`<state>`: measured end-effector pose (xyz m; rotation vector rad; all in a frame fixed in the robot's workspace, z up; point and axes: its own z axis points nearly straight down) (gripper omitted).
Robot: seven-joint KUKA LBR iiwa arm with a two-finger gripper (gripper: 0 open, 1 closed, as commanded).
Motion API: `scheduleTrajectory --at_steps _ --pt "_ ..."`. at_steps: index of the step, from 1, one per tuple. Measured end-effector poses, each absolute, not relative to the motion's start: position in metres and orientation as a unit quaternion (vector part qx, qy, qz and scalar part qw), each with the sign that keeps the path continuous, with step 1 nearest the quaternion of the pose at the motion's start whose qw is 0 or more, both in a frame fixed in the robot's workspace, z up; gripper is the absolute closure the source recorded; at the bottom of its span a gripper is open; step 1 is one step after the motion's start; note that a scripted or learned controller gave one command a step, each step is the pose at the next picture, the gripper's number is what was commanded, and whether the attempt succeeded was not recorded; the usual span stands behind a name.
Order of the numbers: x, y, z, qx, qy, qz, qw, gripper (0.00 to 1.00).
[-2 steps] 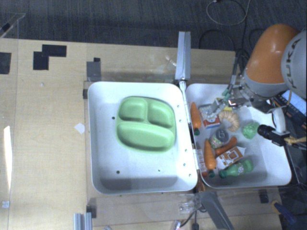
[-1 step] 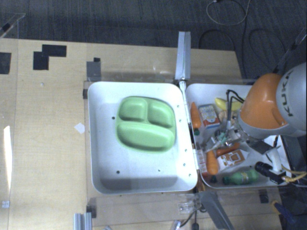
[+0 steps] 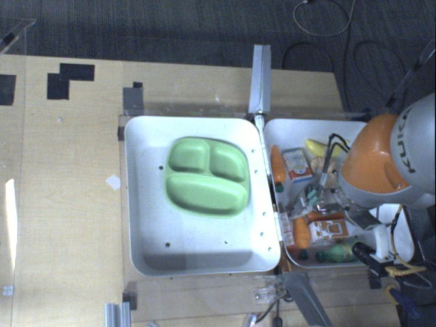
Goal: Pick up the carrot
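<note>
Nearest, along the front wall of the right bin: a green bottle and a second orange piece. Further back, gripper low among the clutter, grip state impossible to tell. Beyond, the carrot against the bin's left wall. Risk: grasping the wrong orange item, or slipping against the wall.

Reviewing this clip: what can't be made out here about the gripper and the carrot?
- Gripper: too small and partly under the orange band to read its state.
- Carrot: visible by the right bin's left wall; contact with the arm can't be settled.
- Right bin: its right part is hidden by the arm.
</note>
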<state>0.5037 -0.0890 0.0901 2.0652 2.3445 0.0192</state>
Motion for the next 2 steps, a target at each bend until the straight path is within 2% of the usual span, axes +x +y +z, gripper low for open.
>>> scheduleTrajectory --at_steps 1,2 --pt "0.506 -0.087 0.102 0.659 0.752 0.0087 0.010 1.00" --pt "0.488 -0.022 0.204 0.635 0.773 0.0020 0.002 1.00"
